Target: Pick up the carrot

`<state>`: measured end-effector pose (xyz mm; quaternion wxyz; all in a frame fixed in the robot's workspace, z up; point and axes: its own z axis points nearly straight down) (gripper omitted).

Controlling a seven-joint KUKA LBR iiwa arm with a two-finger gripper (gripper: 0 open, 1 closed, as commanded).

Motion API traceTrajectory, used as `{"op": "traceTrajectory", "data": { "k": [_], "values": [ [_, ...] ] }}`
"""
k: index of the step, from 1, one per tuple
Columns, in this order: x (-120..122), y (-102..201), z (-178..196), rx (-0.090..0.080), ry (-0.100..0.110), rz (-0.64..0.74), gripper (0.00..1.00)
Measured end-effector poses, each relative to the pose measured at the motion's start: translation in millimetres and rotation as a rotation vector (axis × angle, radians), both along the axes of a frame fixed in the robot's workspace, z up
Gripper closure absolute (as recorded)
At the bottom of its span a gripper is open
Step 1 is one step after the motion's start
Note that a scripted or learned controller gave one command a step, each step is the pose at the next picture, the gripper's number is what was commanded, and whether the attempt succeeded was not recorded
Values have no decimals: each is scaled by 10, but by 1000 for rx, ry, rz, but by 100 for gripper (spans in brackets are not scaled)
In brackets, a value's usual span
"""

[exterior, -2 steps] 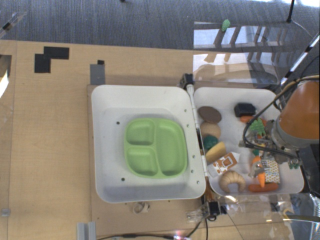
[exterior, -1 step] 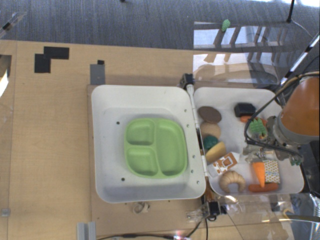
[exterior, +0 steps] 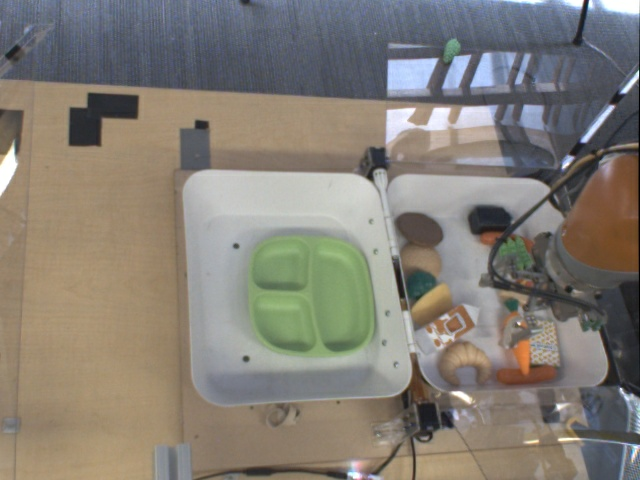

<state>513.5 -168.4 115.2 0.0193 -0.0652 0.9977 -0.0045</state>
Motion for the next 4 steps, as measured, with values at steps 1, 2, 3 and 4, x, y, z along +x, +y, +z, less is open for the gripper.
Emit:
{"op": "traceTrajectory", "data": {
  "k": [1,2,3,4],
  "values": [
    [-65,-94,-254,4,24,91,0],
    [-16,-91,-113,0,11,95,100],
    [-19,-90,-119,0,12,95,0],
    [-58,-58,-251,0,22,113,0]
  ]
}}
